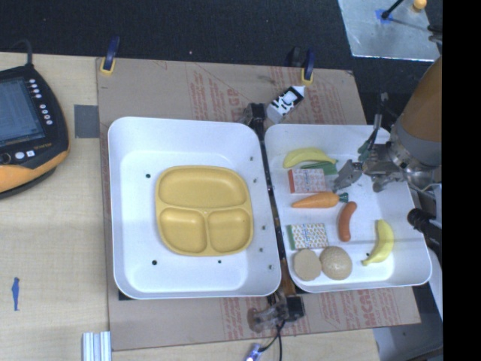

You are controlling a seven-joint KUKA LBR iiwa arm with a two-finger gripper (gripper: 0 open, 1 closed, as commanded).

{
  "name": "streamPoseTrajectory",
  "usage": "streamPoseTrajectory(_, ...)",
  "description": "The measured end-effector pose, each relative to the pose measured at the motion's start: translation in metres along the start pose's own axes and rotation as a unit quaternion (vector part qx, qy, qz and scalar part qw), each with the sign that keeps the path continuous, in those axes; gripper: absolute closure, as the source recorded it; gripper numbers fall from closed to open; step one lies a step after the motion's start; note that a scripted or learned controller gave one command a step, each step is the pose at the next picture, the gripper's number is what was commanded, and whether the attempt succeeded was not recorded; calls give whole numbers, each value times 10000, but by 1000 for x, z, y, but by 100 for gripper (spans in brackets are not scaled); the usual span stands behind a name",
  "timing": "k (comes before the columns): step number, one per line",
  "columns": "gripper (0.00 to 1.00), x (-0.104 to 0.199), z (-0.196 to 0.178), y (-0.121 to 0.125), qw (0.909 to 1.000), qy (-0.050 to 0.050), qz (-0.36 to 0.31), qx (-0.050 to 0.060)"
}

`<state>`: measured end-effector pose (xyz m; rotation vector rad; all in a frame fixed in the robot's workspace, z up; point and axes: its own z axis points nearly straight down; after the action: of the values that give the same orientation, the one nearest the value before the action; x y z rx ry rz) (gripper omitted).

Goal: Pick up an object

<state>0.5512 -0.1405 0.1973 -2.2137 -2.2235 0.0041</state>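
1. Two white bins sit side by side on the bench. The left bin has a yellow tray with three compartments in it.
2. The right bin holds all the food: a banana at the top, a small box just under it, and a carrot below that.
3. Further down there's a sausage, a second box, two buns by the near wall, and another banana on the right.
4. The gripper reaches in from the right and sits low over the bin, just right of the top box and above the carrot's tip.
5. It looks like nothing is held. Honestly can't tell if it's spread or closed.
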Motion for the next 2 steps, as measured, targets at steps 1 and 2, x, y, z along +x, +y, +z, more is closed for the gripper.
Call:
streamPoseTrajectory(1, 0, -43, 87, -7, 10000, -7, -1, 14)
streamPoseTrajectory(2, 0, -7, 106, -11, 10000, -2, -14, 3)
